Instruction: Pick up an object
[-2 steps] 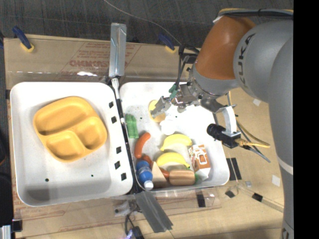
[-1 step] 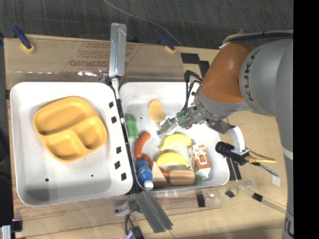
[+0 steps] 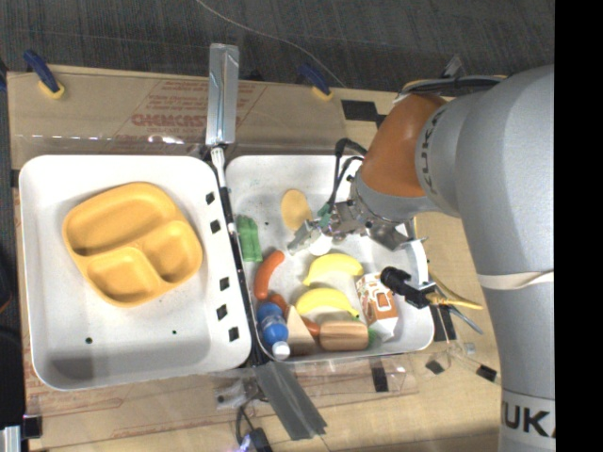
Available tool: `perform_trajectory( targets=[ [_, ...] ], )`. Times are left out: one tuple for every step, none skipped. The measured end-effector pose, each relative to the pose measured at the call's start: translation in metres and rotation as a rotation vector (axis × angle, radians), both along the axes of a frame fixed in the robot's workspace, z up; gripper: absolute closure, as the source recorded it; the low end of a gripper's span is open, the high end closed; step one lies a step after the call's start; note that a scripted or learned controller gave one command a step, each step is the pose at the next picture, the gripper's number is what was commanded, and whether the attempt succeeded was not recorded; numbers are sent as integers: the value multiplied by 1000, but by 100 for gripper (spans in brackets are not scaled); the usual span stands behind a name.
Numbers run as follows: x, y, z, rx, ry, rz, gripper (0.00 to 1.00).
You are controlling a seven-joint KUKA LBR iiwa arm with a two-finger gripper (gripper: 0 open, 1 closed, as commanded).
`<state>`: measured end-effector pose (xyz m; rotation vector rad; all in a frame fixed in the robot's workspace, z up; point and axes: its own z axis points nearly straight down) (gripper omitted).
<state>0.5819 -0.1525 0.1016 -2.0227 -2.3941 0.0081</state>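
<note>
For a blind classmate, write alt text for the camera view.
The grey arm's gripper hangs over the right bin, crowded with toy food including a yellow banana and blue bottle. The left bin holds a yellow divided tray.

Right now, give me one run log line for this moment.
arm: over right bin | claw: low among items, beside yellow pieces | left bin: yellow tray | pick: not confirmed

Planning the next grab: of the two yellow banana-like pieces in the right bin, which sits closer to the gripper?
The upper yellow piece, lying just below the gripper. The other yellow piece lies farther down, next to the brown block.
</note>
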Motion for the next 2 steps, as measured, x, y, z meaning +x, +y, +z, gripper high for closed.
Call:
perform_trajectory(
  targets=[
    [-8,54,-11,0,-3,-191,0],
    [32,48,21,0,-9,246,0]
  ],
)
